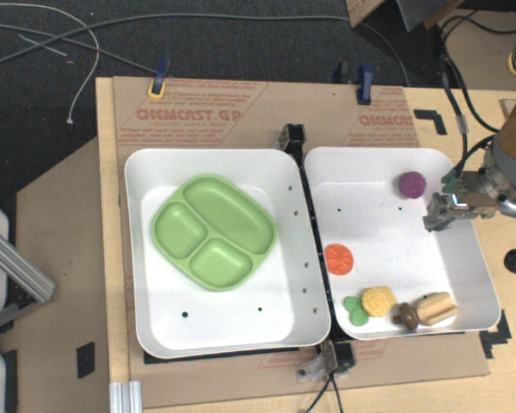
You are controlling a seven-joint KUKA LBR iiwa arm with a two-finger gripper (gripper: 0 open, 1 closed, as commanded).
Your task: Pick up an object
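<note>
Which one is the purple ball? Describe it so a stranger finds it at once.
Start at the right bin. Look to its far end, near the end effector that reaches in from the right. The purple ball sits there alone, apart from the orange slice and the cluster at the near edge, and it is the one purple thing.
</note>
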